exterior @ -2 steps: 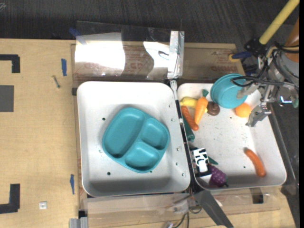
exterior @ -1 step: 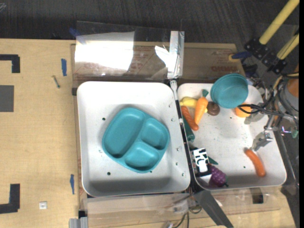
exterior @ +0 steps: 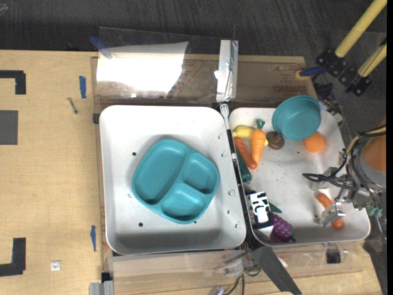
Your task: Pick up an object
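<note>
Orange toy piece (exterior: 337,223) near front-right corner of right bin (exterior: 295,183), just beside gripper (exterior: 332,214). Likely hollow plastic: light, stiff, smooth, prone to slip or roll. Best pinched across narrow middle, straight down. Finger state: cannot tell. Second orange piece (exterior: 323,198) close by, toward bin centre. Purple grapes (exterior: 281,228) near front edge, carrot (exterior: 257,144) and teal bowl (exterior: 297,117) toward back. Teal divided plate (exterior: 176,180) in left bin (exterior: 116,140).
</note>
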Tool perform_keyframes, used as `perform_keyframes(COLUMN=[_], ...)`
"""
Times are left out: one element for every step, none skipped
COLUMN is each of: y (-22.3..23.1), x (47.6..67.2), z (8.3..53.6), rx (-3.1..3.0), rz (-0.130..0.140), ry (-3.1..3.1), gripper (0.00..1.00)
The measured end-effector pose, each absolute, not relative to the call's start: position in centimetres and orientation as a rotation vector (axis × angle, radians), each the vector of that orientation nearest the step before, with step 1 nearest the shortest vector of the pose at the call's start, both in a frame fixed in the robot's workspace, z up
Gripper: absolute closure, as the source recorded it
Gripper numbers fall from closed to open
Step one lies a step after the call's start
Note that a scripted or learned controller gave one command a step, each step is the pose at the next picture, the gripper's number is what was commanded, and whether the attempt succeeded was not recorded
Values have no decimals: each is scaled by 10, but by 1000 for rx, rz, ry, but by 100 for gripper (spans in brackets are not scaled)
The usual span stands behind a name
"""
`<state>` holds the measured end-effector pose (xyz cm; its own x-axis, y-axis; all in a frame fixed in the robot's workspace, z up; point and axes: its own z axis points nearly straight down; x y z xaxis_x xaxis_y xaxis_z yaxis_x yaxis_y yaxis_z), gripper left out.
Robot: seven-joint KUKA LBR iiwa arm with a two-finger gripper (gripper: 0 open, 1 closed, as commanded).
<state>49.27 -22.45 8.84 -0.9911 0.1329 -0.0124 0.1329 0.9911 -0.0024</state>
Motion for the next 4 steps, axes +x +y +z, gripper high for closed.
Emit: perform_keyframes(y=[-224, -191, -176, -125], x=[497, 484, 549, 606], z=[102, 231, 280, 277], rx=[203, -245, 41, 193], rz=[-12, -8, -3, 3], ry=[3109, 3119, 3129, 3127], gripper=[100, 100, 100, 100])
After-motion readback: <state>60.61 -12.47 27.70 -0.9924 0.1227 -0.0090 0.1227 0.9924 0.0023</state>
